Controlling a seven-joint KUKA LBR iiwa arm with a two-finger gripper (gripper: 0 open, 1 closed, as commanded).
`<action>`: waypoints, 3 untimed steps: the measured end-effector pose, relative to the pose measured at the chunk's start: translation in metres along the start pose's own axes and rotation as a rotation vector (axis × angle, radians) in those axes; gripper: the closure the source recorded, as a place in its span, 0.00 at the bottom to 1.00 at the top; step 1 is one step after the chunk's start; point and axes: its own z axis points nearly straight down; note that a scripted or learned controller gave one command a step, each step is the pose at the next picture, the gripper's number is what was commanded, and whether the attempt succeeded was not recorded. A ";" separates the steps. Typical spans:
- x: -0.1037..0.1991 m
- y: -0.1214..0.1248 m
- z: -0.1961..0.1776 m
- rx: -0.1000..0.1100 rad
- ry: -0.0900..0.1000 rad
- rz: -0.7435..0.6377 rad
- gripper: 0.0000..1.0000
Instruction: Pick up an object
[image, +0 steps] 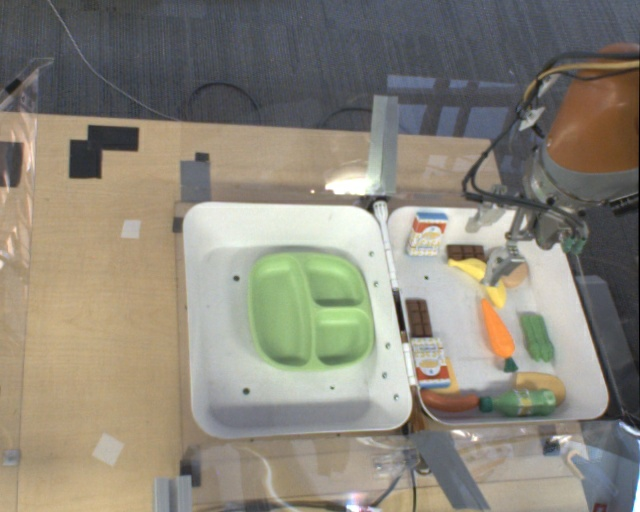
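Note:
My gripper (504, 266) hangs low over the upper middle of the right bin (590, 350), under the grey arm with its orange band. Directly below and beside it lie a yellow banana (467, 268), a small yellow piece (495, 296) and a pale peach item (516, 279). An orange carrot (497, 330) lies just in front of it, with a green pickle (537, 336) to the right of the carrot. I see nothing lifted off the bin floor.
The right bin also holds a small carton (428, 232), two chocolate bars (465, 252) (418, 318), a second carton (430, 362), a sausage (450, 402), a green bottle (520, 403) and a bread roll (540, 383). A green divided plate (310, 308) lies in the left bin (215, 300).

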 end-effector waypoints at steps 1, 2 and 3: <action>0.007 -0.019 0.128 0.001 -0.003 0.009 0.00; 0.050 -0.017 0.135 0.001 -0.007 -0.125 0.00; 0.044 -0.016 0.120 0.005 -0.025 -0.132 1.00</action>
